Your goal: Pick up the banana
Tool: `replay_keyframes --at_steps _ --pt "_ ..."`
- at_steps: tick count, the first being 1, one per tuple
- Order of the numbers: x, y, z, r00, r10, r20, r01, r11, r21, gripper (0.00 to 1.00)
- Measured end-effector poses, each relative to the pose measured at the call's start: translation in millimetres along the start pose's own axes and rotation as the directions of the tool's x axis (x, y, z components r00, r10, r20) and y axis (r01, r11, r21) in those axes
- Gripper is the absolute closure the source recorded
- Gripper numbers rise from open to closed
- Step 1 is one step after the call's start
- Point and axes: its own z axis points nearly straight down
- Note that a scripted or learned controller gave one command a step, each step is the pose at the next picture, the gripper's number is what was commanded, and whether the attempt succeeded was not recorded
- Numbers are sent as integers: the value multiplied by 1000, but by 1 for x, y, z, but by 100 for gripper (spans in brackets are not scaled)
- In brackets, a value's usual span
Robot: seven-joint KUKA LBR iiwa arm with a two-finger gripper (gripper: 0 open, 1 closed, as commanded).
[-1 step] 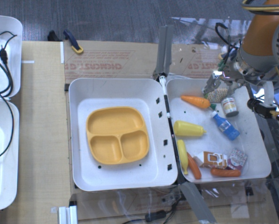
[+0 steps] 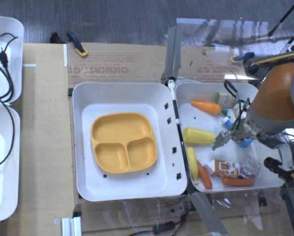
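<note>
Fingers parted a little and holding nothing, the gripper (image 2: 220, 141) hangs just right of a yellow cylinder (image 2: 198, 135) (the banana (image 2: 191, 163) lies below it).

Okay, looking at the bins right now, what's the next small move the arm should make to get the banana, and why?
Probably shift the gripper toward the right bin's near-left edge and lower it. The banana lies along the divider beside a carrot, while the gripper sits higher in the view, next to the yellow cylinder, holding nothing. It isn't over the banana yet.
</note>
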Motion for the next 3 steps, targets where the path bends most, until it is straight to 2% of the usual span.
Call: replay_keyframes --at_steps 1,2,3 --pt "33 29 22 998 -58 1 58 998 -2 0" --pt "32 28 14 999 -54 1 54 999 1 100" --pt "32 28 14 999 -54 1 54 999 1 0"
